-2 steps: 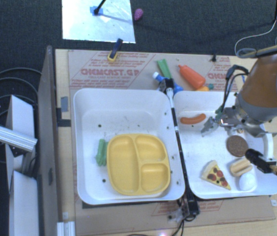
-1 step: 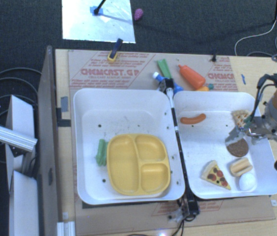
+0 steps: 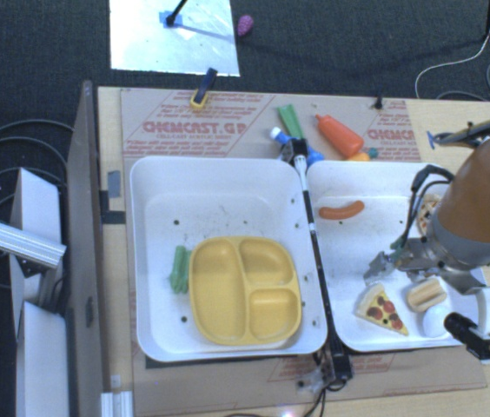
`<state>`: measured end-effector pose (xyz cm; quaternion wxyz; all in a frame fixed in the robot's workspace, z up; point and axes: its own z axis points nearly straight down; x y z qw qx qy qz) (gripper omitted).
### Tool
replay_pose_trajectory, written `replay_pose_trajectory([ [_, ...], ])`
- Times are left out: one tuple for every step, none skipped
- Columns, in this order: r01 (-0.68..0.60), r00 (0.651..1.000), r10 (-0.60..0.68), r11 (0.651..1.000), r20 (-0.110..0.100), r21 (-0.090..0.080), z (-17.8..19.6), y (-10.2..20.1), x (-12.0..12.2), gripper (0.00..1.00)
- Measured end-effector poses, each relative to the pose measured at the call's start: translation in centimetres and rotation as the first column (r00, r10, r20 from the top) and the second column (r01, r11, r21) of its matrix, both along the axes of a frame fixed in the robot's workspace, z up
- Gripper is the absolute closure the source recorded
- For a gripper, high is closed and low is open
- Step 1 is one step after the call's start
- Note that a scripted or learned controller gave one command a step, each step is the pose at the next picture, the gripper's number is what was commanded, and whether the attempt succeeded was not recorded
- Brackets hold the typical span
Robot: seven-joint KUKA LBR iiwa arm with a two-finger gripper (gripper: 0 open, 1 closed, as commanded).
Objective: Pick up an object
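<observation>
1. Arm (image 3: 480, 202): grey with an orange band, reaching in from the right over the right bin (image 3: 341, 198).
2. Gripper (image 3: 388, 266): low over the right bin's middle, just above the pizza slice; whether it was open or closed could not be told, and nothing was seen held.
3. Right bin contents: toy pizza slice (image 3: 382, 309) near the front edge; a bread roll (image 3: 426, 294) just beside it to the right; a white egg-like piece (image 3: 434, 321) in front of the roll; a hot dog sausage (image 3: 341, 208) lying apart toward the back.
4. Left bin (image 3: 154, 233) contents: yellow divided tray (image 3: 245, 289) toward the front; a green pea pod (image 3: 180, 268) touching its left rim.
5. Behind the bins, on the bench: toy carrot (image 3: 339, 135), green piece (image 3: 290, 122), blue piece (image 3: 280, 135).
</observation>
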<state>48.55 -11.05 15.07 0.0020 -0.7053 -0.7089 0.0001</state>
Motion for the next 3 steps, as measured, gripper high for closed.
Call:
replay_pose_trajectory([
  [0.000,1.000,0.000,1.000,0.001,-0.001,-2.5,2.4,0.1,0.00],
  [0.004,1.000,-0.004,1.000,0.003,-0.002,-6.8,2.2,0.1,0.00],
  [0.004,1.000,-0.004,1.000,0.016,-0.010,-4.1,-7.7,10.0,0.00],
])
